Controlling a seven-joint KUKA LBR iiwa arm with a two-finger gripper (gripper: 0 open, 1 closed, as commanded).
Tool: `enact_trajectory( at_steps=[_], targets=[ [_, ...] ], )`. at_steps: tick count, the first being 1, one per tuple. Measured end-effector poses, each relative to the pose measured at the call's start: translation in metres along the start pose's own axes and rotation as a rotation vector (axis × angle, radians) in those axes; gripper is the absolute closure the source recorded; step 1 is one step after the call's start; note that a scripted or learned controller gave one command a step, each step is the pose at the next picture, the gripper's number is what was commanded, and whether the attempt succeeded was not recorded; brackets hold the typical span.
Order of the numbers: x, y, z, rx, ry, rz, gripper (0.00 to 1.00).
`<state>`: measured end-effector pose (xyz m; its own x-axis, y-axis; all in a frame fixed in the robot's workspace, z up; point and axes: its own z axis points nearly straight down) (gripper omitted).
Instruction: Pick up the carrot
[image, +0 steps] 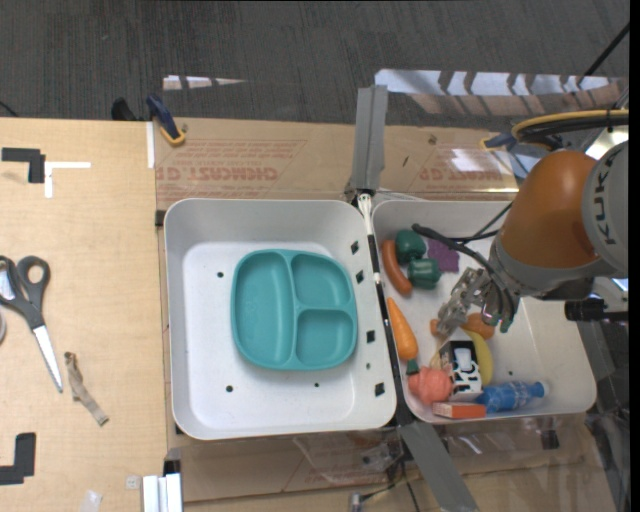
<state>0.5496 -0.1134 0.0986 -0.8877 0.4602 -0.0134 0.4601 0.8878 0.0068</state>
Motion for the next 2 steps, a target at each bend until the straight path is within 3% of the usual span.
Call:
enact_trajectory(
  at_steps=[1,2],
  targets=[
    [-0.014,0.029,0.000,0.002,-0.002,0.091,1.00],
    [0.023,0.100,-0.093,0.008,0.011,0.177,1.00]
  ],
)
